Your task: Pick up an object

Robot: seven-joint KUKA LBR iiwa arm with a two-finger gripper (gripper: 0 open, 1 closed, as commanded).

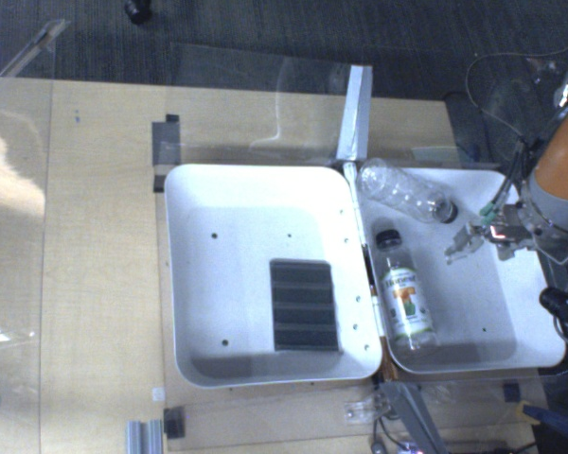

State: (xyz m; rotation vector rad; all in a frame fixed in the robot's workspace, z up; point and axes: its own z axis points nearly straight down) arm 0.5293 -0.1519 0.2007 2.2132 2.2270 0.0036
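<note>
Nearest the lens, at the bottom edge of the view, sits the front rim of the bench [85,348], a pale wooden top that carries both bins. Largest on it is the left bin [208,282], a shallow white tray with rounded corners, and in its lower middle lies a dark ribbed block [304,305], flat on the floor and well apart from the walls. Just beside it, rims touching, is the right bin [473,320], partly covered on its right by the grey arm [559,173] with its orange band, which reaches in from the right edge. Inside the right bin, close to the left wall, lies a labelled bottle [404,296] with a black cap pointing to the far side. Near the far left corner of that bin rests a crumpled clear bottle [402,191], tilted, its dark neck toward the middle. Smallest is the gripper [466,242], hovering over the bin's middle, right of the labelled bottle and just beside the clear one's neck; its fingers look slightly apart with nothing between them
</note>
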